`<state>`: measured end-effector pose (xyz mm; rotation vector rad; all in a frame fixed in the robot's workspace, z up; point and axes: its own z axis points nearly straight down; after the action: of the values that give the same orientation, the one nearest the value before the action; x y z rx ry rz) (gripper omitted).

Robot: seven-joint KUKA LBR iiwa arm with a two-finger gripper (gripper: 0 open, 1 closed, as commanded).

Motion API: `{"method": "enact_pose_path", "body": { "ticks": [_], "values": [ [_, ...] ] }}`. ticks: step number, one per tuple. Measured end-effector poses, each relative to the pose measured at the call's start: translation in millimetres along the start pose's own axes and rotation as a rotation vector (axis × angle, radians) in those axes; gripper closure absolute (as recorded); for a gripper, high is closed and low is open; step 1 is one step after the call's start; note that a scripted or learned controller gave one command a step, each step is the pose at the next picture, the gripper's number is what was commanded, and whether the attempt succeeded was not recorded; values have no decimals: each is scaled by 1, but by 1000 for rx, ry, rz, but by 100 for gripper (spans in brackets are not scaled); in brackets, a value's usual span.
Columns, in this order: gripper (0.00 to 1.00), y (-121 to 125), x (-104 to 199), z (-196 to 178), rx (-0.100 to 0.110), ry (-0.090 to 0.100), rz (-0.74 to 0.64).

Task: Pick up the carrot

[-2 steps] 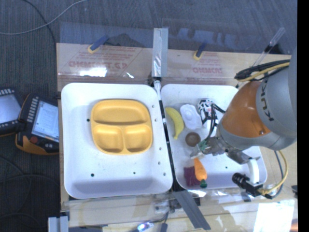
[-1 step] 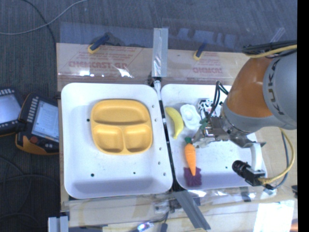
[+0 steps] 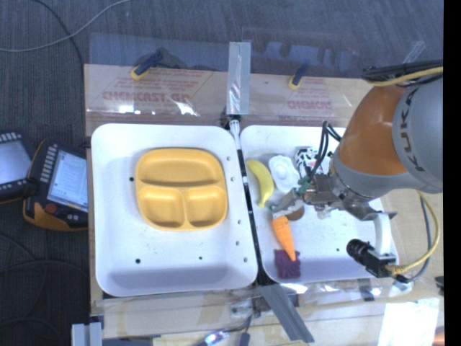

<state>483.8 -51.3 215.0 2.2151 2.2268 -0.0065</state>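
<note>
From my screen I see a dark grey carpet around a bench topped with brown board, two yellow clamps at its far edge. Two shallow white bins sit side by side on it.

The carrot lies in the right bin, near that bin's left wall and toward its front. It lies on the bin floor, orange, its thicker end pointing up the picture and its narrow end pointing down toward a purple object, which it touches or slightly overlaps. Just above the carrot's thick end is a small brown thing I cannot identify. A banana curves along the left wall behind that, and beside it sits a white object, with a black-and-white speckled item a little further right.

The gripper is low over the right bin, its tip just above and beside the carrot's thick end, close to the brown thing. I cannot tell how its fingers stand, and nothing visibly sits between them; the carrot is not lifted.

The arm, grey with its orange band, comes in from the right and covers much of the right bin's far corner. The left bin holds a yellow divided tray near its middle. Off the bench to the left, a handheld control pendant rests on the carpet.
</note>
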Motion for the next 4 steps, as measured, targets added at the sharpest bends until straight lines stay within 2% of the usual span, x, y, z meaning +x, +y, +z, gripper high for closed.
{"method": "enact_pose_path", "body": {
  "ticks": [1,2,3,4],
  "values": [
    [0,-1,1,32,2,2,-290],
    [0,0,4,32,0,2,-635],
    [0,-1,-50,70,0,2,-504],
    [0,3,-52,125,-10,-1,-611]
  ]
}}
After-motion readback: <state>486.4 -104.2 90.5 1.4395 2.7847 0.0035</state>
